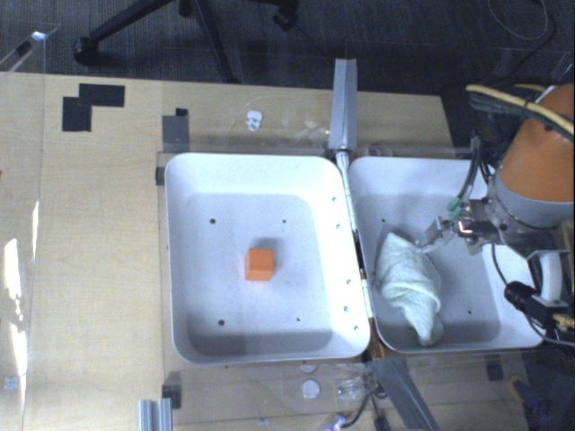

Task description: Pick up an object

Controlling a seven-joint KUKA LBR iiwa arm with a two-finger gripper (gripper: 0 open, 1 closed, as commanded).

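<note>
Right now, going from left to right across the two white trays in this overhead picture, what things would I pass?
Left tray → orange block in its middle → metal divider between the trays → crumpled white cloth in the right tray → gripper by the cloth's upper edge → grey and orange robot arm.

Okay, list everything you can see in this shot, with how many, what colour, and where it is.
Bins: two, white, side by side on the bench.
Cube: one, orange, near the middle of the left bin.
Cloth: one, white, crumpled, in the left part of the right bin.
Bench: one, light wood, under both bins.
Tape patches: black, on the bench at upper left.
Chair base: one, black, on the dark carpet at the top.
Arm: one, grey with an orange band, reaching in from the right.
Gripper: one, over the right bin, beside the top of the cloth.
</note>
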